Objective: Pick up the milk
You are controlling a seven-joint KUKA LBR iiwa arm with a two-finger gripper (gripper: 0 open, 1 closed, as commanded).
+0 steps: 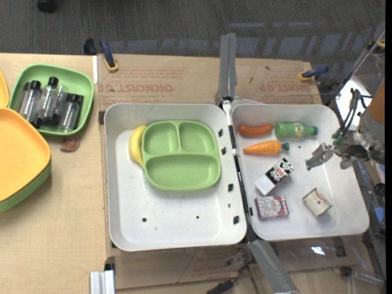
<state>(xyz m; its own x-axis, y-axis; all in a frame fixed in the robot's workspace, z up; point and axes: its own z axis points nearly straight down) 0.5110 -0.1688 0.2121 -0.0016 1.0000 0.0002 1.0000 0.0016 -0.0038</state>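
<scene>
pink carton (pixel 271 207): label unreadable | milk (pixel 275 175): cow-print | tool (pixel 324 155): spread, holding nothing

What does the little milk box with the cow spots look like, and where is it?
The milk is a small white carton with black cow-like patches at its upper end and a plain pale lower end. It lies on its side, tilted diagonally, on the floor of the right bin, just below the carrot and above the pink box. Nothing seems to touch it; the tool hovers to its right.
</scene>
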